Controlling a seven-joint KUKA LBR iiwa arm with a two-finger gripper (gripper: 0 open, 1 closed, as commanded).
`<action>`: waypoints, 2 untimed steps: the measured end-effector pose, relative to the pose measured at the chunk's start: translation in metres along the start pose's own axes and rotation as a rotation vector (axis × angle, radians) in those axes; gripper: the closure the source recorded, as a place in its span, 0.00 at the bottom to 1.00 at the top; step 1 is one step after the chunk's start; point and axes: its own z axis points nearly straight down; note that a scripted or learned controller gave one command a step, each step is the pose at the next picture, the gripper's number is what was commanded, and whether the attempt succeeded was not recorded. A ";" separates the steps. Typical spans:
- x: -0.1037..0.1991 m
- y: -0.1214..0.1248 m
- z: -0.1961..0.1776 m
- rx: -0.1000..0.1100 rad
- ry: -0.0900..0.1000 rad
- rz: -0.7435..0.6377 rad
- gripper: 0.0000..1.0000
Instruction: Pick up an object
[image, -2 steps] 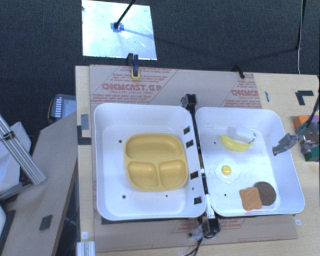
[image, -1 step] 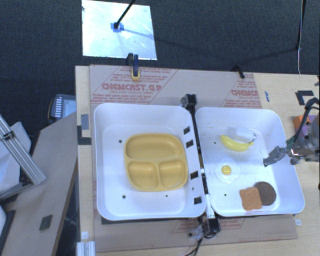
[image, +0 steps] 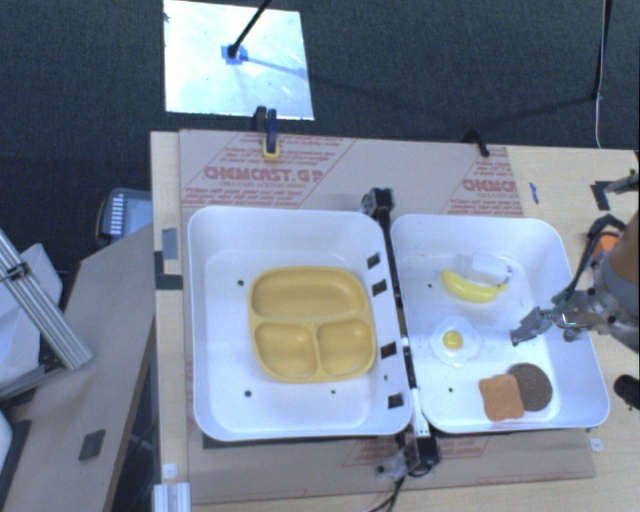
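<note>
**While hanging low over the right bin: grasp state unreadable**

Camera view: gripper poised inside the right bin, near the fried egg but apart from it. Claw released or clenched: cannot tell, too small and dark. Egg probably light, stiff, slick plastic, and flat, so best pinched across the raised yolk or at the rim. Banana toward the far wall, thicker, likely easier to take across its middle, though partly covered by a pale piece, hard to identify. Toast touching a brown disc near the front wall. Arm cut off at the right edge.

A wooden bench bears two white bins side by side.
</note>
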 end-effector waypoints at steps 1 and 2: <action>-0.004 0.008 0.046 -0.001 -0.001 0.000 0.00; -0.005 0.009 0.033 -0.005 -0.003 0.000 1.00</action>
